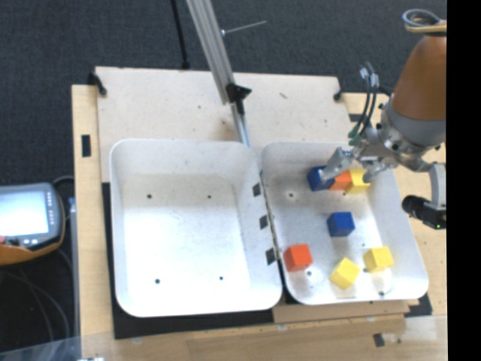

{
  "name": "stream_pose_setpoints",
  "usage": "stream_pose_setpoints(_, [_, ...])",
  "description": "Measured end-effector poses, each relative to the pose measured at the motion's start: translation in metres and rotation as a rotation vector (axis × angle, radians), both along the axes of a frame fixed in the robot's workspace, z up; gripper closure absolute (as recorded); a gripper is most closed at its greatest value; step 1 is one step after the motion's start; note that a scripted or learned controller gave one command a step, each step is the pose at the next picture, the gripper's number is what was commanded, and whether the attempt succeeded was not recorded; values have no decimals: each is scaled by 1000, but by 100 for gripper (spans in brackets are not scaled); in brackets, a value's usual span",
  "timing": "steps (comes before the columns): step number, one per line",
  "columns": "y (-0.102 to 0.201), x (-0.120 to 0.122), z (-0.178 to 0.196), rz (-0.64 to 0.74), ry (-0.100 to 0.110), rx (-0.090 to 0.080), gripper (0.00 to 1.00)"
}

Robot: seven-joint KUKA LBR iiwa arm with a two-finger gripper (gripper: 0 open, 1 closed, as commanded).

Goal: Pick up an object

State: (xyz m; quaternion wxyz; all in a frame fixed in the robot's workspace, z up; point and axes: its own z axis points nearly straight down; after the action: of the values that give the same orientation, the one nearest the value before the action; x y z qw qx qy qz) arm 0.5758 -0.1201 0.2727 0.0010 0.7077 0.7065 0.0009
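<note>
The gripper [342,173] is hovering in the right bin [398,201], over a blue cube [319,178], orange cube [343,180] and yellow cube [358,181]; its grip possibly closing, I cannot tell.

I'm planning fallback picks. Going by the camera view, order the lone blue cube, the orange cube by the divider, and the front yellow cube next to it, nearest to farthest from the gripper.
From the gripper:
1. Blue cube, bin middle.
2. Orange cube, beside the divider.
3. Yellow cube, front edge.
</note>
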Motion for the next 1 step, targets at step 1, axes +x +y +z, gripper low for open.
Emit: stream_pose_setpoints(1, [-24,5,-88,0,9,-1,0])
